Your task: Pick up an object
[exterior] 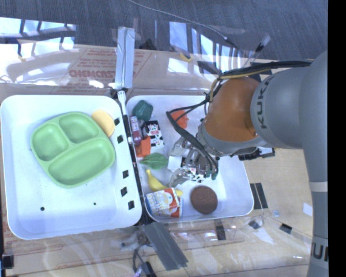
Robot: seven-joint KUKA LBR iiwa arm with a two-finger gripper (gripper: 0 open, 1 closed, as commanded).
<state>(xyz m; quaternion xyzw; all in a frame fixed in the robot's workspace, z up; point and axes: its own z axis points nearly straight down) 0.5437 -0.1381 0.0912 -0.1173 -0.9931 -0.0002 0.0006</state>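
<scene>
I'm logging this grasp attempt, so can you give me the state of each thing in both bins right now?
Green divided plate: flat in left bin.
Yellow piece: resting against the plate's rim.
Brown round cookie: flat in right bin, untouched.
Banana: lying beside the juice pouch.
End effector: low over the right bin's clutter.

Arm (pixel 288 114) cut off at right edge; right bin (pixel 242 195) partly hidden beneath it.

A brown round cookie (pixel 204 199), a yellow banana (pixel 154 182), a green leaf (pixel 154 161) and a small carton (pixel 163 203) are seen lying in the right bin (pixel 240 196).
</scene>
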